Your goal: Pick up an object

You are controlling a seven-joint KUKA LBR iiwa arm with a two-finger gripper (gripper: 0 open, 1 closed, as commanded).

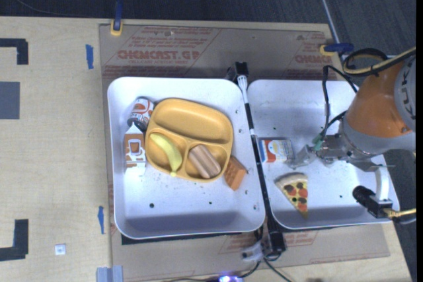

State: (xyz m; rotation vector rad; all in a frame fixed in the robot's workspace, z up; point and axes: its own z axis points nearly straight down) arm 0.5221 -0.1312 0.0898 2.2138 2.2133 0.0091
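Camera view, looking down at a slant on both bins, shows my arm (380,112) coming in from the right and hanging over the right bin (370,99). My gripper (309,154) sits low over that bin's middle, and from this angle I cannot tell how wide it stands or whether anything is in it.

Just to the left of my gripper, near the bin's left wall, lies a small white carton (272,150) with an orange and blue end. It looks close to touching my hand, though I cannot tell whether there is contact. Its long axis runs roughly left to right across the bin, coloured end toward the divider.

Below my gripper, a little toward the front of the bin, lies the toy pizza slice (295,190). It is apart from my hand, flat on the bin floor. Its long axis runs from back to front, with a slight lean to the right: the crust edge faces the back, toward my gripper, and the tip points to the front rim.

In the left bin (125,205) a yellow divided plate (188,135) holds a banana (166,152) and a sausage-like piece (205,162), with an orange block (234,175) at its lower right edge and a can (139,114) at its upper left.
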